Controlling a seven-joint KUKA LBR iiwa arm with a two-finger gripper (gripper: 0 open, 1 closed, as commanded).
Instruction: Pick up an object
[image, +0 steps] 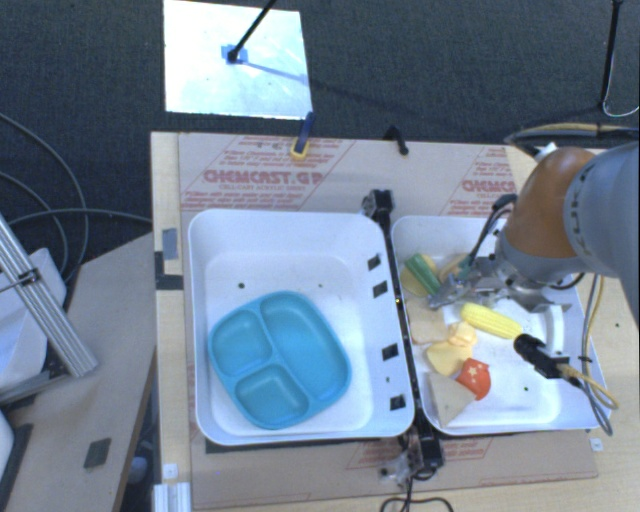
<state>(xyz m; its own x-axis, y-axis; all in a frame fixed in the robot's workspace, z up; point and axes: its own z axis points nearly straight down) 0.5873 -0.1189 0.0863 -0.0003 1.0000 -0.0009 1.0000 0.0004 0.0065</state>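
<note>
My gripper (447, 292) hangs low over the upper left part of the right bin (505, 422), with the arm reaching in from the right. Just left of it lies a green and yellow toy vegetable (419, 271). A yellow corn cob (490, 321) lies right below the gripper. Further down are a pale yellow lump (446, 355), a red and orange piece (475, 377) and a tan wedge (447, 401). Nothing visibly sits in the gripper.
The left bin (290, 226) holds a blue divided plate (278, 357). A black divider with clips (392, 310) runs between the two bins. Cardboard (260, 175) lies under both bins, and a yellow clip (300, 150) sits at its far edge.
</note>
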